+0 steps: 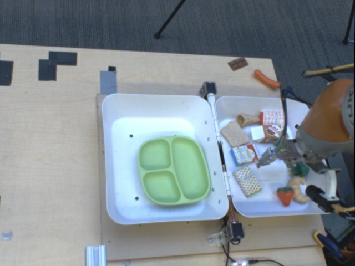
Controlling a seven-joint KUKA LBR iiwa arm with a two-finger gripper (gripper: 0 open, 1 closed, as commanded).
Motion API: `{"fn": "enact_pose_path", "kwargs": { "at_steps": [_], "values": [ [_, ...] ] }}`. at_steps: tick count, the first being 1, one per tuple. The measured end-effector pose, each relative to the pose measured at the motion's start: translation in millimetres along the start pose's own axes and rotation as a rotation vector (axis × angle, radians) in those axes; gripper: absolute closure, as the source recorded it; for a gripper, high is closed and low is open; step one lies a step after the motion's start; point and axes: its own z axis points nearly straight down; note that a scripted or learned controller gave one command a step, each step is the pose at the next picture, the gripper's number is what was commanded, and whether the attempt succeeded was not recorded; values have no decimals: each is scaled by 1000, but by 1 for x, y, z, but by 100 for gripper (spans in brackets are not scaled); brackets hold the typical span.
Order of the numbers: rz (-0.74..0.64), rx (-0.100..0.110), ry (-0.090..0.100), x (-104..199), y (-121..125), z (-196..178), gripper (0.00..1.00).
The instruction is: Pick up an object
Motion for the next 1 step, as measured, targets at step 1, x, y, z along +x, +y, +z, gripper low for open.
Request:
{"fn": "enact_pose_path", "kwargs": {
  "at_steps": [1],
  "values": [
    [-1, -2, 1, 1, 1, -11, 100]
  ]
}}
